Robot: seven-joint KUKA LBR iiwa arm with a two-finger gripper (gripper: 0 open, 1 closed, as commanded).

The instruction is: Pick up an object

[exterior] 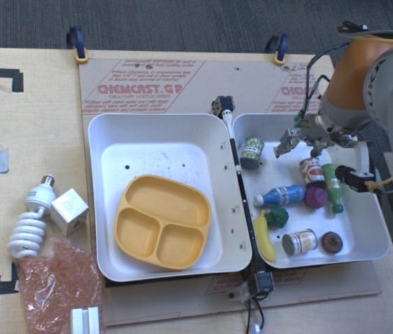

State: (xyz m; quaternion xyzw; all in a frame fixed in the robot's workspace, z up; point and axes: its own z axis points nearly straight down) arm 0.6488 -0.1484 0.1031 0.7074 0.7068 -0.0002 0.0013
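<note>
My gripper (300,145) hangs over the back of the right bin (370,245), open, with nothing between its fingers. Just below and right of it lie a red and white can (312,170) and a green bottle (334,186). A green-labelled can (251,152) stands to its left by the bin wall. Further forward are a blue bottle (283,195), a magenta ball (316,197), a dark green lump (276,218), a banana (263,236), a silver can (300,242) and a brown ring (332,242).
The left bin (106,186) holds a yellow divided plate (163,221). On the bench at the left lie a spiral light bulb (33,221), a white cube (69,207) and a pink mesh bag (57,284). The grey arm (384,82) fills the upper right.
</note>
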